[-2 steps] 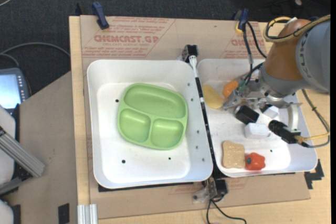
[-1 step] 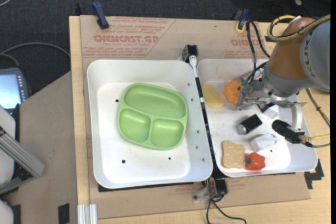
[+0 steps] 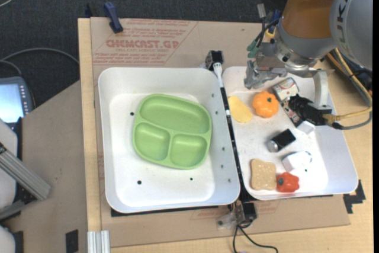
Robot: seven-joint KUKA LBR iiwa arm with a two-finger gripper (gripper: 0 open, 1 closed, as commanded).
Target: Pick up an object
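— Pumpkin [image 3: 265, 103], small and orange, sits in the right bin [image 3: 337, 178], just below the gripper [image 3: 259, 77]. Looks light, rigid, smooth; might roll.
— Pinch across its round middle. The claw's state: can't tell.

Seemingly "CHEMCAST GP" on brown board [image 3: 142, 41]

One fixed camera looks down at a slant on both white bins [image 3: 118, 186], the arm [image 3: 320, 3] entering from the right.
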